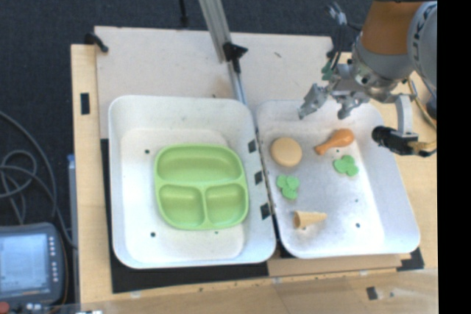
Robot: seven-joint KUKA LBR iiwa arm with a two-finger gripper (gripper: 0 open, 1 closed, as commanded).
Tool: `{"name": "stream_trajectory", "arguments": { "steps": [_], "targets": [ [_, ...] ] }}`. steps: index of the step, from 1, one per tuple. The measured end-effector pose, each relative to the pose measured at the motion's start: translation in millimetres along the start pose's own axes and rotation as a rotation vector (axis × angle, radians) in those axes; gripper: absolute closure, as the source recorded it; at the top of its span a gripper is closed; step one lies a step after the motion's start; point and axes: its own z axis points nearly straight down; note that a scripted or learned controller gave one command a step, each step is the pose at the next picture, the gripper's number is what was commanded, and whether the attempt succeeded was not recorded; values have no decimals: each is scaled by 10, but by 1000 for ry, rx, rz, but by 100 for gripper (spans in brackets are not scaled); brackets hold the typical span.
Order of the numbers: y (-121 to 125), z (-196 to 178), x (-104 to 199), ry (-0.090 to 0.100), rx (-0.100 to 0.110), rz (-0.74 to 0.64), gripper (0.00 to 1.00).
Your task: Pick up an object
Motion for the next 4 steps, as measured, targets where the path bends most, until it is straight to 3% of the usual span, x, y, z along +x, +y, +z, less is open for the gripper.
{"name": "stream_trajectory", "arguments": {
  "steps": [1,3,4],
  "targets": [
    [0,0,0,0,0,0,0],
    [-94,1044,-66,-2,6,4,0],
    [-73,1423,-84,-2,-5,6,0]
  ]
}}
